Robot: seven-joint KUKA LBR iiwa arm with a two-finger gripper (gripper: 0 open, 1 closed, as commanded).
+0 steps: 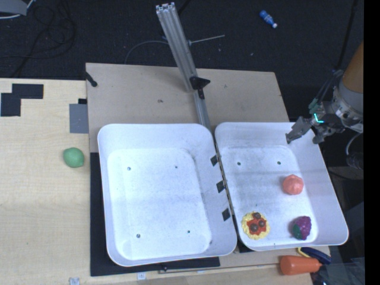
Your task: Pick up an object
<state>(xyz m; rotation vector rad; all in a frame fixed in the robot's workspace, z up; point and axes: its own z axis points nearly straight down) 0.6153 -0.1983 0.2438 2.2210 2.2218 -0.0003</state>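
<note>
The right bin (270, 141) is carrying all three candidates along its near-right side, and the gripper (304, 129) is hovering over its far-right corner, fingers spread and grasping nothing. The pink ball (293, 184) is lying nearest, toward the near edge.

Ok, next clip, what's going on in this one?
A robot arm reaches in from the right, its gripper above the back right corner of the right bin, with nothing between its fingers. That bin holds three items near its front: a pink round fruit, a purple grape bunch and a yellow piece with red toppings. None is being touched yet. A green ball lies on the bench to the left, and an orange carrot-like toy lies in front of the right bin.
</note>
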